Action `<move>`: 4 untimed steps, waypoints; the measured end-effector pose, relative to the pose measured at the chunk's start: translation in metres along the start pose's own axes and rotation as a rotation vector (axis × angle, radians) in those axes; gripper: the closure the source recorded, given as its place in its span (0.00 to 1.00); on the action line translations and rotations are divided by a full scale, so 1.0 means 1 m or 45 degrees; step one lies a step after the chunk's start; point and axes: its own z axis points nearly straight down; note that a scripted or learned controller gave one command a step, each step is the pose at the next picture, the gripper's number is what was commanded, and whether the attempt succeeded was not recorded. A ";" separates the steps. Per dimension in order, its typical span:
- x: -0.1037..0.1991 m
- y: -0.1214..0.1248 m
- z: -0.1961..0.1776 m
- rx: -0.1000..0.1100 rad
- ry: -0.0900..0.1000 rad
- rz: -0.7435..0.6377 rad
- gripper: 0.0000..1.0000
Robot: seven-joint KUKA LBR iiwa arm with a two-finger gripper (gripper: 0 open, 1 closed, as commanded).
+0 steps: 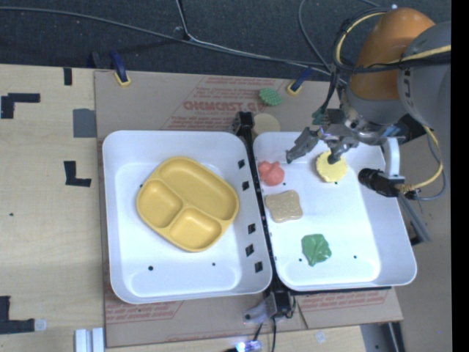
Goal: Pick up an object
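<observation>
The right bin (381,262) holds a yellow round piece (331,169), a red piece (271,173), a tan flat piece (283,206) and a green piece (316,248). My gripper (317,149) hangs over the bin's far part, open, with one dark finger (299,147) to the left and the other finger (337,151) right above the yellow piece. Nothing sits between the fingers. The red piece lies a short way left of the left finger.
The left bin (121,160) carries a yellow sectioned tray (187,202). A small green object (270,96) lies on the cardboard behind the bins. A black divider with clips (253,196) runs between the bins. Cables loop above the arm.
</observation>
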 end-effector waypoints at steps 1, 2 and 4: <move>0.000 0.003 -0.008 -0.017 -0.002 -0.004 0.00; -0.009 -0.002 0.043 -0.014 -0.003 -0.002 0.00; -0.001 0.006 0.133 -0.017 -0.004 -0.004 0.00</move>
